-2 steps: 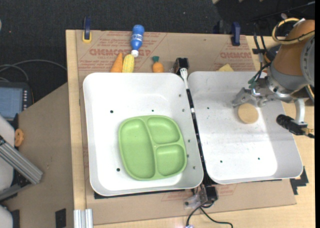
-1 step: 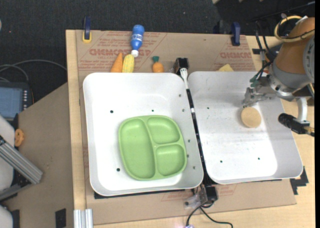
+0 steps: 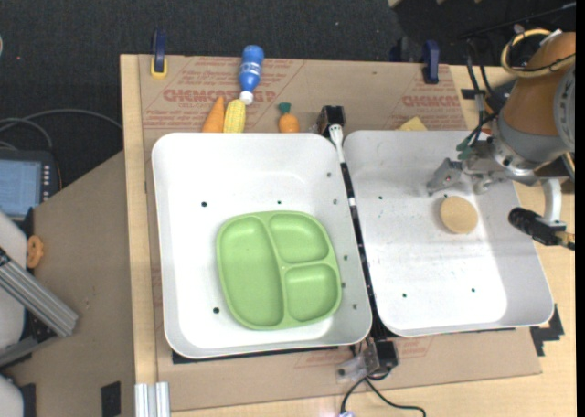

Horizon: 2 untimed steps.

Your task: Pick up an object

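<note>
Claw hangs just above the round tan disc in the right bin (disc lies flat, no long axis); claw state cannot be told

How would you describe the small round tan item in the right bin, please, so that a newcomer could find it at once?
Start at the right bin, the one the grey arm reaches into. In its upper middle, just below the gripper, lies the tan disc. It is flat, round and biscuit-coloured, unlike the green tray that lies in the left bin.
</note>
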{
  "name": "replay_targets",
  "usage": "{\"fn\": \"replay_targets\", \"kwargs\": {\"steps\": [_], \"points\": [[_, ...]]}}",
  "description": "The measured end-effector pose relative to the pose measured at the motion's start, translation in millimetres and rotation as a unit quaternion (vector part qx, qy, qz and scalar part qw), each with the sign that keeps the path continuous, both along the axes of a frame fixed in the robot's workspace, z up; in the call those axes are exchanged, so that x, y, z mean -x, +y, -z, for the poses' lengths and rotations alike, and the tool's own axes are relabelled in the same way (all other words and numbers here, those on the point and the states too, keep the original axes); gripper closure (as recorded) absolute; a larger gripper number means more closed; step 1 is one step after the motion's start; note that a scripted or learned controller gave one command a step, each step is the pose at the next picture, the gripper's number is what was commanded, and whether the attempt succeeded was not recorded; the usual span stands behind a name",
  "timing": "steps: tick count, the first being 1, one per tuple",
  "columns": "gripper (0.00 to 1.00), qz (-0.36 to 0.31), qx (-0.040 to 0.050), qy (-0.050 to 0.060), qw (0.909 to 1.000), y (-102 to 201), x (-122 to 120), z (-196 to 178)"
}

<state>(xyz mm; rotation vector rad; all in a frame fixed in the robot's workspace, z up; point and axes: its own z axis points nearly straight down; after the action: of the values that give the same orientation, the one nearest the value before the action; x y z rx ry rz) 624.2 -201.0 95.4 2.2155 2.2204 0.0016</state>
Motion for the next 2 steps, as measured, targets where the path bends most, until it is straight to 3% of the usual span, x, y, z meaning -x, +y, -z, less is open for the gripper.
{"fn": "replay_targets", "kwargs": {"steps": [1,2], "points": [[0.00,0.002,-0.0025,0.005,1.0000,3.9,45.0,11.4],[1.00,0.002,-0.0009,0.001,1.0000,3.0,42.4,0.1]]}}
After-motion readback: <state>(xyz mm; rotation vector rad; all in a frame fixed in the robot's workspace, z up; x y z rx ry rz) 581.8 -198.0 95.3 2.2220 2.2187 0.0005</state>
